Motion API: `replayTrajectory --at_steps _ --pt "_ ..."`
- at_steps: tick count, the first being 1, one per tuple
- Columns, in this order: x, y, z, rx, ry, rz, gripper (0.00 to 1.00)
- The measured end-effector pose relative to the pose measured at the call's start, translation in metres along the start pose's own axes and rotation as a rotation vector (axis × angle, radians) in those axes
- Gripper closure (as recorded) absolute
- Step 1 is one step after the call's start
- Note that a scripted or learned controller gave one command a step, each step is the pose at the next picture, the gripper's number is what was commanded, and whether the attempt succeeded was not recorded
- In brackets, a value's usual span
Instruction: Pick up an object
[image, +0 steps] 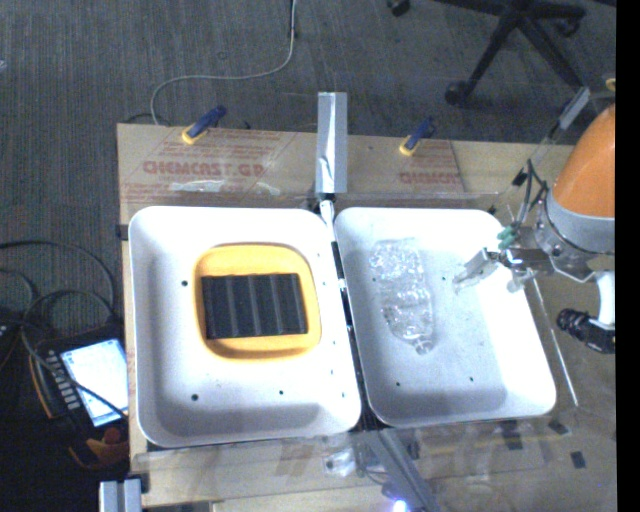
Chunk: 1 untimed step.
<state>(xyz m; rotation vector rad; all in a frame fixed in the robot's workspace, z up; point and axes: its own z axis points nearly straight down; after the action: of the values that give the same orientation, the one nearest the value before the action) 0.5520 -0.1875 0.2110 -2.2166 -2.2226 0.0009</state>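
Crinkled clear plastic bottle in right bin, gripper open, empty.

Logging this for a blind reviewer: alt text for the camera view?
The claw hangs over the right side of the right bin, apart from a crumpled clear plastic bottle lying in that bin. The left bin holds a yellow tray with a black ribbed insert.
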Motion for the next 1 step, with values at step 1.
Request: replayTrajectory --at_steps 1 --pt "0.0758 0.0034 0.0471 -0.001 -0.001 -0.078 0.00"
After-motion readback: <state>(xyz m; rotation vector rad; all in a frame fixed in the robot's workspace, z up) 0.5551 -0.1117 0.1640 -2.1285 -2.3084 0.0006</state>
